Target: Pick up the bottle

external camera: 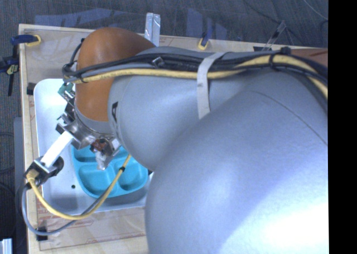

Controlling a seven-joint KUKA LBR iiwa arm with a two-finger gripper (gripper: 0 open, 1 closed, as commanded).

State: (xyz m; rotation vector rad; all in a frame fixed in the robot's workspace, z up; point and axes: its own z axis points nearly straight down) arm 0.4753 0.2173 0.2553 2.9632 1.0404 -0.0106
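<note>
the grey arm (234, 152) fills the near side of the view and hides most of the bench. beyond it, the gripper (101, 158) hangs low inside the left white bin (44, 108), just above a blue sectioned tray (114, 180). whether it is open or closed cannot be told here. by my reading this is the reach-down step, with no grasp confirmed. no bottle can be made out, so its place and look are unclear; it may lie under the arm. the next move calls for finding it before closing.
</note>
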